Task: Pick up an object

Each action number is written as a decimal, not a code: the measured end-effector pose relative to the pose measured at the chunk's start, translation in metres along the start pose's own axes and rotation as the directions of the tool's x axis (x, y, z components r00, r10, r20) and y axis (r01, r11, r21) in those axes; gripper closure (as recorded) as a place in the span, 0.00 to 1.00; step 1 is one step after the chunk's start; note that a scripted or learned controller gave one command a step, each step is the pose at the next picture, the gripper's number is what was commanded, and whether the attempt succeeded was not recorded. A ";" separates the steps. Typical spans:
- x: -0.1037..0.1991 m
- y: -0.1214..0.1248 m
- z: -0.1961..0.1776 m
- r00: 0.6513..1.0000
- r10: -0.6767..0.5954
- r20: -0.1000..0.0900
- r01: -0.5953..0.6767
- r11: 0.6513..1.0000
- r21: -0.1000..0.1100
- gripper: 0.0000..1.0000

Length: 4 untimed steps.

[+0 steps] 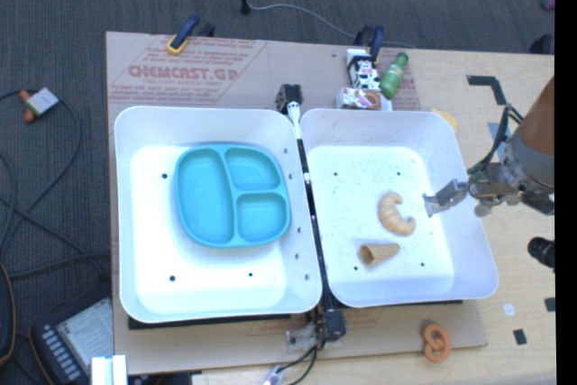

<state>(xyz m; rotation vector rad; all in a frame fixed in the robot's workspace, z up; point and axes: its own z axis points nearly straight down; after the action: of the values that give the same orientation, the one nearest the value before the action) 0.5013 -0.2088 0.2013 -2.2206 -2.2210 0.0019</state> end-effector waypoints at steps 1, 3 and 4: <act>0.011 0.014 0.100 1.000 -0.001 -0.001 0.001 1.000 0.002 0.00; 0.098 0.052 0.114 1.000 0.000 0.004 0.000 1.000 -0.010 0.00; 0.104 -0.015 0.114 1.000 0.002 0.004 -0.001 1.000 -0.011 0.00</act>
<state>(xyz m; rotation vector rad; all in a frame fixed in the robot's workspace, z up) 0.4863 -0.1053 0.0877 -2.2296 -2.2266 -0.0063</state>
